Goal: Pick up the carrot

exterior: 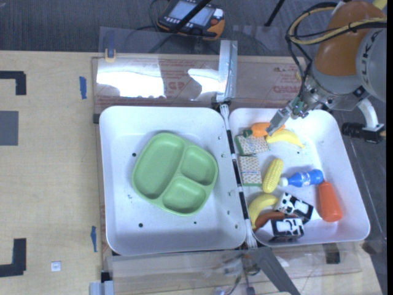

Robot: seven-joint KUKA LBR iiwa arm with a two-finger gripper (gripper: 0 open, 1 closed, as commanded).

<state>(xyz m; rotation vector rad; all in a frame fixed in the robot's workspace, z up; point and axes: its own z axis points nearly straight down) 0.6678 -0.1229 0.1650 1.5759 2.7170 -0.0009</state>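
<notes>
The carrot (pixel 258 129) is a small orange piece with a green tip. It lies at the far left corner of the right bin (pixel 351 183), next to a yellow banana (pixel 288 138). My gripper (pixel 276 124) reaches down at a slant from the upper right, and its tip is right at the carrot's right end, between carrot and banana. The tip hides part of the carrot. I cannot make out whether it touches the carrot.
The right bin also holds two green patterned packs (pixel 250 145), a corn cob (pixel 272 172), a blue bottle (pixel 304 179), an orange bottle-like item (pixel 330 201), a lemon (pixel 263 203) and a black-and-white toy (pixel 291 217). A green divided plate (pixel 175 173) lies in the left bin (pixel 116 183).
</notes>
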